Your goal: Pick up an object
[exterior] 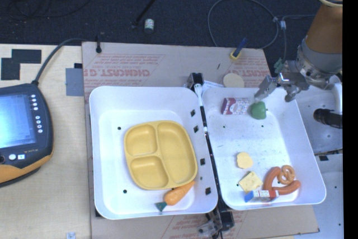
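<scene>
I see the pincer (277, 88) hovering at the far rim of the right white bin (310, 143), its fingers spread wide and holding nothing. The small round green object (258, 110) lies in that bin just below it, beside a red-and-white packet (234, 106).

Position: one fixed camera above the surface (140, 67).
Facing: downward at a slant, taking in both the left bin (106, 120) and the right bin (305, 143).
Distance: moderately far; dark floor fills the top.
Arm side: enters from the right.
</scene>
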Controlling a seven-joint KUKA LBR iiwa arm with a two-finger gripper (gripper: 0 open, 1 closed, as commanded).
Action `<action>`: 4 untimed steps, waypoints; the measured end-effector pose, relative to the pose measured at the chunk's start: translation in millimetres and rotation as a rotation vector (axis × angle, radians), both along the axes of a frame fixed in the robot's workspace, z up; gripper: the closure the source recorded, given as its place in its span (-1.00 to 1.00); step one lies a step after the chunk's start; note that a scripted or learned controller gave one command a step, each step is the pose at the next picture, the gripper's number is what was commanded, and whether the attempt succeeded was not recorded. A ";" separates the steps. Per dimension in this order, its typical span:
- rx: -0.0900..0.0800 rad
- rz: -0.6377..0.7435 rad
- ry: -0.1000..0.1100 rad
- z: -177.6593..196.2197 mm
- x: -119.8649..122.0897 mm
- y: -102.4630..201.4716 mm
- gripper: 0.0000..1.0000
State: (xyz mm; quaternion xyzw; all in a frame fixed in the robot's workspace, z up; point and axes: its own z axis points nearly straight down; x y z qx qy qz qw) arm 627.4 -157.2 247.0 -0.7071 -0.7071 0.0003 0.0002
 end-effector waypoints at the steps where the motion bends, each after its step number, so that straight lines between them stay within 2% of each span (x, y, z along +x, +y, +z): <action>1: 0.003 0.002 0.008 -37.2 -41.7 36.3 -1.00; 2: 0.003 -0.002 0.005 -165.1 -85.4 42.0 -1.00; 3: 0.001 -0.004 0.001 -158.7 -98.5 50.0 -1.00; 4: 0.005 -0.007 0.002 -147.8 -97.4 50.4 1.00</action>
